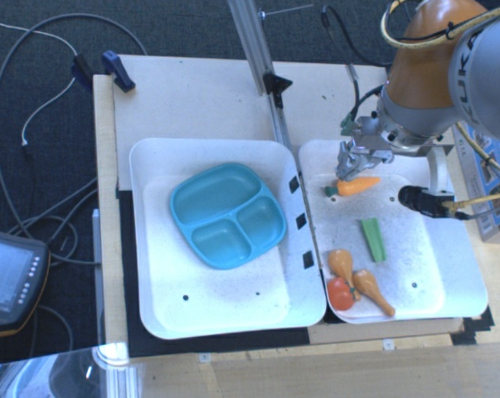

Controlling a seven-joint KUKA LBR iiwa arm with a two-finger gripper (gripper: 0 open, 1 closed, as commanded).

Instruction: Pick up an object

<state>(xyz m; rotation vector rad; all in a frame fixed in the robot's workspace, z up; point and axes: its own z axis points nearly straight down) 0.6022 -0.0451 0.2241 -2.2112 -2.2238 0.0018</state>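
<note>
The gripper (pixel 349 171) hung low over the upper left corner of the right bin (pixel 449 297), its tips touching or just above the leafy end of the toy carrot (pixel 357 186). How far the pincer was parted could not be made out, and nothing was plainly caught in it. As a judgement, the carrot was the piece being tried for, and the step was the closing. To do it well the pincer should straddle the carrot across its narrow width and nearer its middle than its green tip, settle fully down to the bin floor before closing, and lift straight up, since a slim tapered piece gripped at one end would likely swing or slip out. The bin wall close on the left left little room, so the approach should stay vertical.

Working from the bottom of the frame upward, the right bin held a red tomato-like piece (pixel 340 293) against its lower left wall, touching two tan drumstick-shaped pieces (pixel 361 279) that lay crossed beside it. Above them, apart, lay a green stick (pixel 372 240), then the carrot near the upper edge.

The left bin (pixel 225 317) held a blue divided plate (pixel 227 215), its three compartments bare.
</note>
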